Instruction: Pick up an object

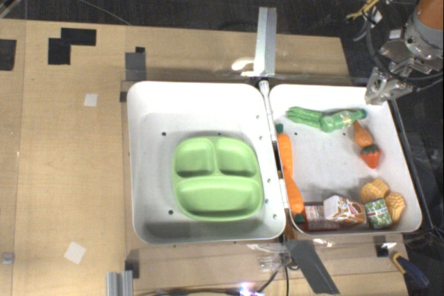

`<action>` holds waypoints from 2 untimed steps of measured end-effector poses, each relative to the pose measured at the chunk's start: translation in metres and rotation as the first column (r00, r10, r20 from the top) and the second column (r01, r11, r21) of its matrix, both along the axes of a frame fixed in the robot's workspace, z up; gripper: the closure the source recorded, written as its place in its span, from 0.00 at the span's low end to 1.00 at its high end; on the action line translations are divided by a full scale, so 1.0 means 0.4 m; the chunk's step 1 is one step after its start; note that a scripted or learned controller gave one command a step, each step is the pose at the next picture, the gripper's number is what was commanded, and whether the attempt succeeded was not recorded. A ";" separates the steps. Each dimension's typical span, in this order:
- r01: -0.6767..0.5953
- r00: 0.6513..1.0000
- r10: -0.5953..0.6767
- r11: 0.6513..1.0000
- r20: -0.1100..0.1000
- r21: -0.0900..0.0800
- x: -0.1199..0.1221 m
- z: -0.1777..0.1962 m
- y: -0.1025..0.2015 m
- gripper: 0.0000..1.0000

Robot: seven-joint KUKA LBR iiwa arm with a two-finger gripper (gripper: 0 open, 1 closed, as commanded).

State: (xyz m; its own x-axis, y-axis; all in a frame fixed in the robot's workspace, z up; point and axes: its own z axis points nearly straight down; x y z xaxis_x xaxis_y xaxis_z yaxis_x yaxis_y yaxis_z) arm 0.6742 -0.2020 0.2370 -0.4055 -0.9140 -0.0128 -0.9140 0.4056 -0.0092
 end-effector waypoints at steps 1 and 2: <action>0.096 0.995 -0.096 0.995 -0.006 -0.004 -0.007 0.063 0.042 1.00; -0.233 0.973 0.233 0.973 -0.009 -0.005 -0.009 -0.001 -0.006 1.00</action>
State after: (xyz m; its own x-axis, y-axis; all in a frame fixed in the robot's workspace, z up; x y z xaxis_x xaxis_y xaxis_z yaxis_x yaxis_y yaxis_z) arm 0.6707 -0.2042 0.2365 -0.1816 -0.9834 -0.0048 -0.9834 0.1817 -0.0033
